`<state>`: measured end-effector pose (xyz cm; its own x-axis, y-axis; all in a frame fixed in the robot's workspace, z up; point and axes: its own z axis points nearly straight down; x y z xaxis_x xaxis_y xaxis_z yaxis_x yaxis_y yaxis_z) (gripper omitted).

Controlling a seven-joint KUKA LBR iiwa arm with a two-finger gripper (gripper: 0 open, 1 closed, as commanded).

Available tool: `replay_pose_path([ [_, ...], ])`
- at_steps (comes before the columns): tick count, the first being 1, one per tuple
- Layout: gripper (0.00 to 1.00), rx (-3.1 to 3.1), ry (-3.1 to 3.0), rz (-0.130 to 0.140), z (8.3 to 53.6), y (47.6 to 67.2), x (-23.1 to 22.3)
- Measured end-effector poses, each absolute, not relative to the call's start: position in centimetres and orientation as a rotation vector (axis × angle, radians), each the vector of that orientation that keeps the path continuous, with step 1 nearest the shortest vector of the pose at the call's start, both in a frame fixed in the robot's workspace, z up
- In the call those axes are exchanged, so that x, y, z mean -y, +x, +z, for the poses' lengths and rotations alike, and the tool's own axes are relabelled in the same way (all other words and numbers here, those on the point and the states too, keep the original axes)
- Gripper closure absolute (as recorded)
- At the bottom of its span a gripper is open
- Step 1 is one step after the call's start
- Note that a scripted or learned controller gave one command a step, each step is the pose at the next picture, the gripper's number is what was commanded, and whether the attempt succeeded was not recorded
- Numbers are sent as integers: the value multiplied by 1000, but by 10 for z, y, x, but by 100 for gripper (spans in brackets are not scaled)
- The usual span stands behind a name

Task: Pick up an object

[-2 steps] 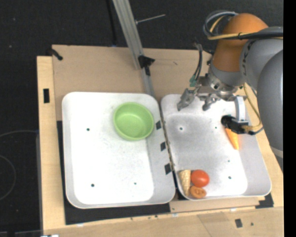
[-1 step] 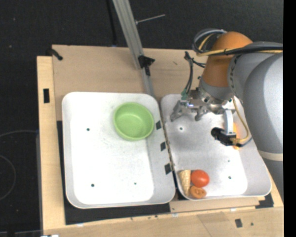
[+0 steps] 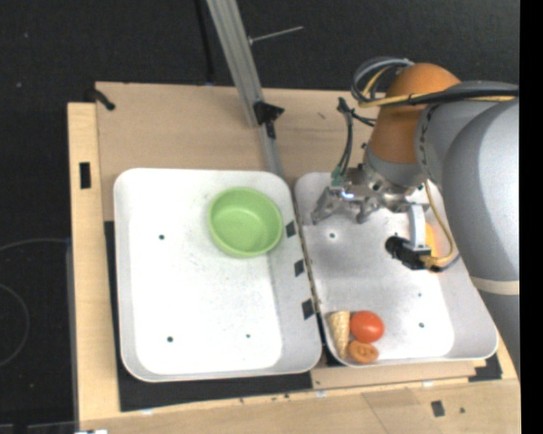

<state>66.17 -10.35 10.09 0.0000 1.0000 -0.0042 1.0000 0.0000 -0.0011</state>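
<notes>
That little red tomato looks light and slick, so pinch its middle; can't tell the gripper state.

Light tan wooden surface carrying 2 shallow white plastic bins side by side on a black mat: left bin, right bin, their inner rims touching at centre.

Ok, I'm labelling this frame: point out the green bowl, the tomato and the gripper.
green bowl (image 3: 245, 223): camera view, inner floor.
tomato (image 3: 367, 325): camera view, top of its red skin.
gripper (image 3: 346, 206): camera view, between its fingertips.
</notes>
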Motion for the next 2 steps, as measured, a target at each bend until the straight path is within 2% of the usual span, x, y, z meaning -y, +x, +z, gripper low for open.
replay_pose_path([
  [1,100,-2217,2219,0,113,663,104],
  [2,100,-2220,2221,1,171,662,111],
])
